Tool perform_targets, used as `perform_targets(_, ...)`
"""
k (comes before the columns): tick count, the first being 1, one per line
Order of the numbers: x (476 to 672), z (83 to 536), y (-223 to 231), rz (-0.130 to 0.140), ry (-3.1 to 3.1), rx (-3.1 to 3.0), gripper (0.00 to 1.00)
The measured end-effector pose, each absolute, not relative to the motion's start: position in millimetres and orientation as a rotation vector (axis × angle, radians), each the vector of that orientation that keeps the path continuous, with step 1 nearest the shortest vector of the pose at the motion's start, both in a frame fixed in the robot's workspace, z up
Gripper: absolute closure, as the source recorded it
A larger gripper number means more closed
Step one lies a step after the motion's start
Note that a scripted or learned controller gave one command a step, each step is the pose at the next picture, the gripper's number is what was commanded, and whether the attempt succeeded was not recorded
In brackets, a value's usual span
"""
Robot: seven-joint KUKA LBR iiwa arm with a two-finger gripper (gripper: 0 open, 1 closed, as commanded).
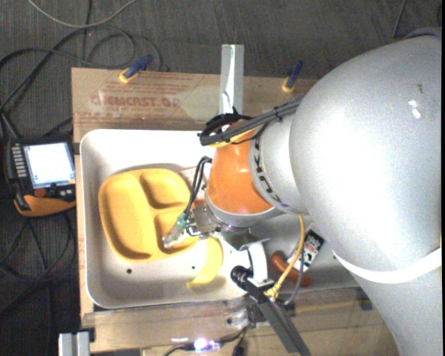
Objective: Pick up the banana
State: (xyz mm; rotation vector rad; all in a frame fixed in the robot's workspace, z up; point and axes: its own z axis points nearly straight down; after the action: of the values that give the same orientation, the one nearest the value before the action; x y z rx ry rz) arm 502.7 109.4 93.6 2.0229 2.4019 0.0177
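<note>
The banana (pixel 207 267) lies in the left bin (pixel 104 288) near its front wall, just below a yellow divided plate (pixel 137 210). Part of the banana is covered by the wrist. My gripper (pixel 179 231) hangs low over the plate's front right rim, just above and left of the banana. The orange band of the arm sits right behind it. Nothing shows as held.
The grey arm (pixel 371 162) covers most of the right bin. A small red object (pixel 279 260) peeks out under it near the bins' divide. A handheld screen device (pixel 44 170) lies off the bench to the left.
</note>
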Motion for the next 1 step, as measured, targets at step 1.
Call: perform_targets(1,504.3,102.6,107.1,0.019,2.395,2.030,1.00)
